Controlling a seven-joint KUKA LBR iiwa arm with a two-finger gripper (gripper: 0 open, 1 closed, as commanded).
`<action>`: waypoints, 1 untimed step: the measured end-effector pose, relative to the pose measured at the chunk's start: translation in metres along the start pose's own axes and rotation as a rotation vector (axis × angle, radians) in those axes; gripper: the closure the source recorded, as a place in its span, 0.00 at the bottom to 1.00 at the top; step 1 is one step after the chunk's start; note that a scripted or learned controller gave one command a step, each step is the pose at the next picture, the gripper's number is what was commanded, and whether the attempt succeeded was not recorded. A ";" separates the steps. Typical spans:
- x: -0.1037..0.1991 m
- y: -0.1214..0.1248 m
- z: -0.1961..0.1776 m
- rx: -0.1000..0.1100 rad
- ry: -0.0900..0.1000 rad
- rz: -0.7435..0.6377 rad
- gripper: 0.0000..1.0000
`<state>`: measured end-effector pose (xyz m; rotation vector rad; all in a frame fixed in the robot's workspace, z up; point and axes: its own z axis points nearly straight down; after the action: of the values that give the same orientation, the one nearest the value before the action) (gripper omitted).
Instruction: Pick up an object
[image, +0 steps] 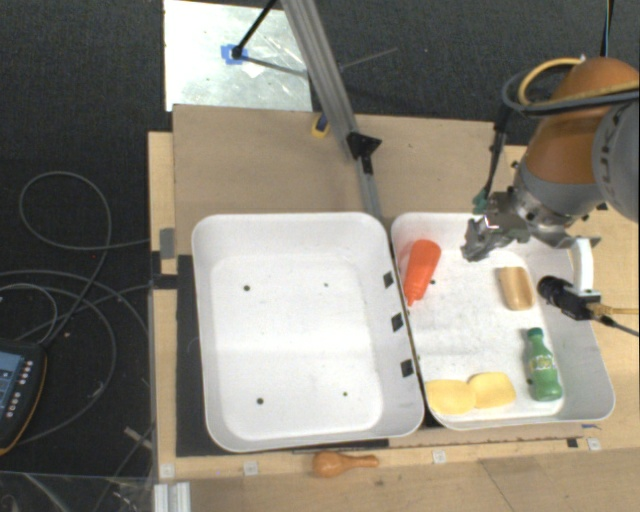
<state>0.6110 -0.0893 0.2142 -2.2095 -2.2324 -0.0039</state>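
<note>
The right bin (470, 305) holds an orange carrot (420, 267) at its left wall, a tan bread-like block (515, 288) at the right, a green bottle (542, 365) near the right front, and two yellow pieces (471, 393) at the front. My gripper (483, 240) hangs over the back of the right bin, between the carrot and the tan block, a little above the floor. Nothing shows between its fingers.
The left bin (290, 330) lies beside the right one, joined by black clips (397, 322). A grey pole (335, 100) slants in from the top. An orange toy (345, 462) lies on the bench in front of the bins. Cables lie on the floor at left.
</note>
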 end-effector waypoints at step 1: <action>0.057 -0.012 -0.007 0.001 0.000 -0.001 1.00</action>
<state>0.5989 -0.0320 0.2216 -2.2083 -2.2324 -0.0037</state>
